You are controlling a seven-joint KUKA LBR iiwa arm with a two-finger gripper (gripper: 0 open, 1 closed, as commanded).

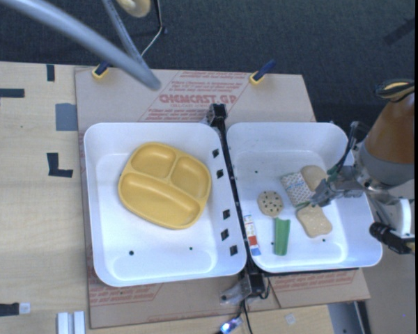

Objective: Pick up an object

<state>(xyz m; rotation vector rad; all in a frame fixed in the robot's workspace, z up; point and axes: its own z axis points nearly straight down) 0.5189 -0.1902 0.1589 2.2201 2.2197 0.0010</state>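
The right bin (285,128) holds several small things: a round speckled cookie-like disc (269,202), a green stick-shaped piece (282,236), a grey patterned packet (293,185), a tan lump (311,175) and a tan bread-like slab (314,222). A thin white tube with red marks (249,230) lies along the divider. My gripper (322,193) is low in this bin, between the packet and the two tan pieces, close to or touching them. Its tip is dark and small here, and nothing is visibly lifted.
A yellow divided plate (165,184) lies in the left bin (153,267). The arm's grey body and orange band (393,127) hang over the right bin's right rim. A grey pole (70,26) crosses the upper left above the bench.
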